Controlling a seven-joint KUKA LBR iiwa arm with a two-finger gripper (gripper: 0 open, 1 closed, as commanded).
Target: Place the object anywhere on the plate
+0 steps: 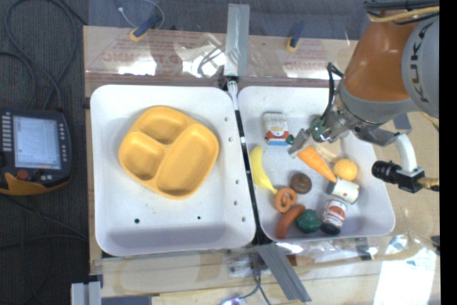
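A yellow plate (168, 149) with three compartments lies in the left bin (114, 225) with nothing on it. Several toy foods lie in the right bin (378, 214). Among them are an orange carrot (318, 163), a yellow banana (258, 168), a small printed carton (275, 127) and an orange fruit (345, 169). My gripper (308, 139) hangs low over the right bin, directly at the thick end of the carrot and just right of the carton. The wrist hides how its tips meet the carrot.
The front of the right bin also holds a brown donut (301, 183), a pretzel (285, 198), a red sausage (285, 222), a green piece (309, 221), a small can (333, 213) and a white cylinder (345, 189). A metal divider (243, 146) separates the bins.
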